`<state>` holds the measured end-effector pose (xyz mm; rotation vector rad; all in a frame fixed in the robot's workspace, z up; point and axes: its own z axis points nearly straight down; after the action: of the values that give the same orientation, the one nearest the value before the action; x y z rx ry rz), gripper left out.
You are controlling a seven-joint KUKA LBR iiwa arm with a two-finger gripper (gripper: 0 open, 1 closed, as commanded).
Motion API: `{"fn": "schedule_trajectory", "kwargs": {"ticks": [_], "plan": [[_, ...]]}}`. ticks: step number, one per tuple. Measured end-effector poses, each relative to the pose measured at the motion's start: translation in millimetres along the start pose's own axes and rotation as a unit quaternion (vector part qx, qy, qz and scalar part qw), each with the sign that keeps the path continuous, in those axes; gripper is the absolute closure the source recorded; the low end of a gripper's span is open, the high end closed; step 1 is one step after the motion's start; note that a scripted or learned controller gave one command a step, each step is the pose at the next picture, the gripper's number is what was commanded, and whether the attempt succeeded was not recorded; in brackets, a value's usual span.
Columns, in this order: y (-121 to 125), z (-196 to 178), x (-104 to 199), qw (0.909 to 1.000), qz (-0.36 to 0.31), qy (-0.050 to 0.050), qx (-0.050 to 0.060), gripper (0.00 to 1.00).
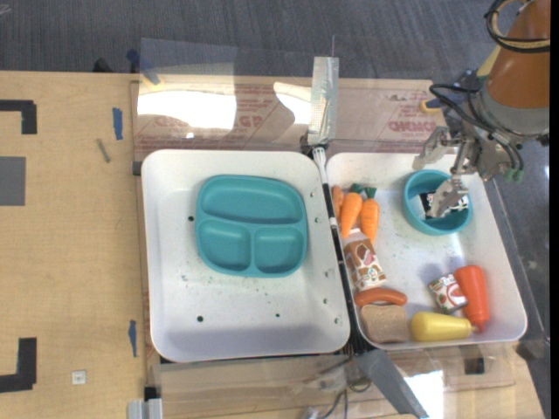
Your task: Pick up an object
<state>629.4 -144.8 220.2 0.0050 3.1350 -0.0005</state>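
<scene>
Operator: Bowl [417, 209] position?

Tech: You see it in the right bin [511, 260], far corner, upright. The gripper [448, 197] hangs inside it, fingers down near a dark item in the bowl. You cannot tell from this angle whether they are apart or together.

Operator: Other items?

Tech: You find carrots [358, 212] by the divider, a carton [365, 265], sausage [380, 298], bread [386, 323], a lemon [439, 326] and a can [447, 292]. A teal tray [251, 224] lies in the left bin [166, 260].

Tan wooden bench [61, 260] with black tape marks, dark grey carpet [262, 7] behind.
</scene>
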Motion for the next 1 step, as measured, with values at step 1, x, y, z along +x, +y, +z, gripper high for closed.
{"fn": "schedule_trajectory", "kwargs": {"ticks": [1], "plan": [[-15.6, 126.5, -6.5, 0.9966, -0.082, 0.002, -0.002, 0.00]]}}
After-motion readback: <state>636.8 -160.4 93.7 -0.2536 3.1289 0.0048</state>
